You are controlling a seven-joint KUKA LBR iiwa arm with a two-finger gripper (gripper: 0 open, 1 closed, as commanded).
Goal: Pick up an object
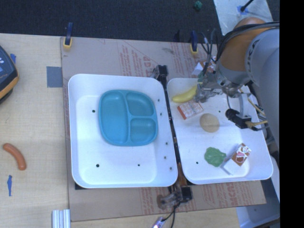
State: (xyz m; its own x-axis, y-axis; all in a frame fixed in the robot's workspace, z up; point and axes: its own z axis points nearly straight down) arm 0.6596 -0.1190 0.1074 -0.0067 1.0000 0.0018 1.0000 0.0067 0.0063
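Still nothing lifted: pincer [203, 93] low over banana [184, 96] in right bin [266, 172], finger state impossible to tell, grasp and lift left.

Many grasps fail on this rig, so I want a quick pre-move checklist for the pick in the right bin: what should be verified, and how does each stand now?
1. Gripper over the right bin: ok.
2. Target close: banana lies just beside the gripper: ok.
3. Something between the fingers: cannot tell.
4. Neighbours crowding the banana: red-and-white packet lies right against it: not ok.
5. Other picks free: round tan item, green item lie apart: ok.
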